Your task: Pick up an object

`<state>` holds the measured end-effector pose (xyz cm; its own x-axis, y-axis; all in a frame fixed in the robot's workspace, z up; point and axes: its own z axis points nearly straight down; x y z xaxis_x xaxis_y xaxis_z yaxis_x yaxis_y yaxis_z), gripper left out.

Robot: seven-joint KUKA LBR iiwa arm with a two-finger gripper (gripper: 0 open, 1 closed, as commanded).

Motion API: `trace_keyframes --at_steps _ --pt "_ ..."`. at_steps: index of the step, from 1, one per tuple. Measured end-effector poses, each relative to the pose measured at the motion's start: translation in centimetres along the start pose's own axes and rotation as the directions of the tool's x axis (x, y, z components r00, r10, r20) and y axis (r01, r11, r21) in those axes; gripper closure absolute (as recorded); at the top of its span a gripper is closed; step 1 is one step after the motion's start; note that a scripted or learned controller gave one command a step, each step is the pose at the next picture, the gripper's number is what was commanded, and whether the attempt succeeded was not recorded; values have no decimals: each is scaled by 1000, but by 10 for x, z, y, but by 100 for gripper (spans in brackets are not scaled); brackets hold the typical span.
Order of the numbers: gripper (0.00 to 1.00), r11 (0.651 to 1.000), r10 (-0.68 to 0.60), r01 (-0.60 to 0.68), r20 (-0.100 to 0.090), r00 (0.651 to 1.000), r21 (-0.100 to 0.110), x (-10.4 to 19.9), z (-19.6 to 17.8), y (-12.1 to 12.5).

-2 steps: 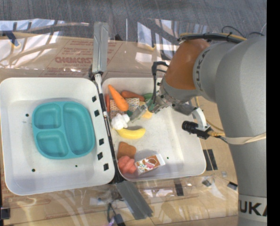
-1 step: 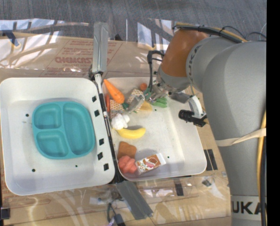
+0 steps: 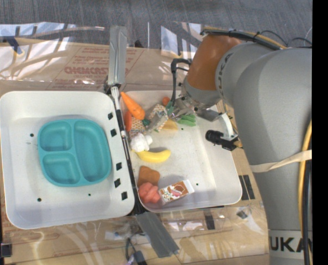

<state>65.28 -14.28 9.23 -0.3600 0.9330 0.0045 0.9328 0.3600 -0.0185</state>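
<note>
Arm [image 3: 263, 104], grey with orange band, reaches in from the right over the right bin's far edge. Left bin [image 3: 15, 203] carries a teal divided plate [image 3: 74, 151], roughly centred. Right bin [image 3: 219, 175] carries the loose items, mostly along its left wall. Hand [image 3: 178, 110] sits low at the far side of the right bin, among a green item [image 3: 187, 120] and a patterned packet [image 3: 155, 116]; cannot tell whether it is released or clenched, or grasping anything. Carrot [image 3: 133, 106] lies in the far-left corner. Banana [image 3: 154, 156] lies mid-left, a white item [image 3: 139, 143] just beside it. Small carton [image 3: 175, 191], pink item [image 3: 149, 192] and brown item [image 3: 148, 175] sit at the near-left corner.
</note>
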Motion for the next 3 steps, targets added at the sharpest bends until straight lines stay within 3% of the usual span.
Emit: trace_keyframes --at_steps 1,2,3 --pt "100 1000 -3 3 -6 1000 15 0 -6 -4" --pt "100 959 283 -283 2 959 -26 42 -3 -5" --pt "100 832 554 -554 -8 832 -22 39 -3 3"
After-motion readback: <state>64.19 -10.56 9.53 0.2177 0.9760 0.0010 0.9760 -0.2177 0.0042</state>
